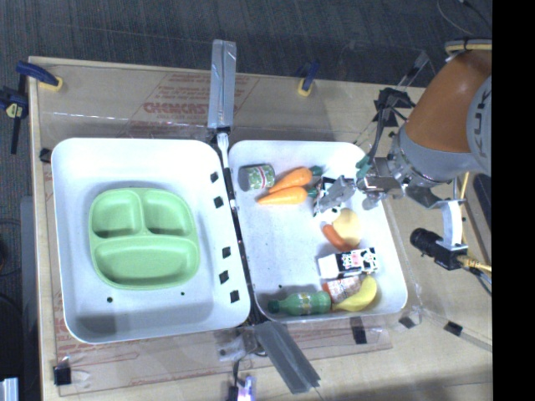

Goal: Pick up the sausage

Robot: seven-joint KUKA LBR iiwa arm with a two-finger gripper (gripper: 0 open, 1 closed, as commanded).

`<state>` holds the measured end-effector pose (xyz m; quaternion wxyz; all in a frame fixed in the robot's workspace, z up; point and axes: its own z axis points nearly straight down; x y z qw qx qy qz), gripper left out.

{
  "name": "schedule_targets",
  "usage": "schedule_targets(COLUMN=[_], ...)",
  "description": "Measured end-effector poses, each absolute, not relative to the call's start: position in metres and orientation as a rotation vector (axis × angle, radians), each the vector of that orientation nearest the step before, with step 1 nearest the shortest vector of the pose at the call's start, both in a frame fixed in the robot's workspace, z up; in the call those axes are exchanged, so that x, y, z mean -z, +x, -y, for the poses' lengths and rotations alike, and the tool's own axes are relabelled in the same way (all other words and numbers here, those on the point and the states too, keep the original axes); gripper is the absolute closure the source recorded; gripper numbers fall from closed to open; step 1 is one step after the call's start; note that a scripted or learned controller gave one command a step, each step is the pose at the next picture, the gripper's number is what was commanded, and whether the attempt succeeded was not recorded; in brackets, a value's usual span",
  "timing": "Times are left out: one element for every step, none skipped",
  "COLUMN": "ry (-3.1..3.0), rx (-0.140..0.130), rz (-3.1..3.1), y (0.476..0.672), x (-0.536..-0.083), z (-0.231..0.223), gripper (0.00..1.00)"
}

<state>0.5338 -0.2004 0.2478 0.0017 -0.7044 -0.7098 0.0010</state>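
The sausage (333, 236) is a short orange-red piece lying in the right bin (276, 249), right of the bin's middle. A pale yellow fruit (347, 221) rests against its upper side. My gripper (333, 194) hangs over the bin's upper right part, just above that fruit and a little way from the sausage. It sits next to the tips of two carrots (284, 187). Nothing is seen held in it.
The right bin also holds a small can (257, 176), a cow-print carton (348, 262), a banana (361, 295), a packet (338, 286) and a green bottle (301, 302) along the near wall. The left bin (75, 291) holds a green divided plate (144, 237).
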Motion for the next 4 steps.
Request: schedule_targets(ry=[-2.229, -1.947, -1.854, -1.367], rx=[0.000, -0.003, -0.003, 0.000], rz=[2.215, 2.462, 2.532, 2.825], y=[0.546, 0.528, 0.502, 0.518], x=[-0.333, -0.314, -0.208, -0.096], z=[0.211, 0.206, 0.210, 0.209], gripper=[0.00, 0.00, 0.00, 0.00])
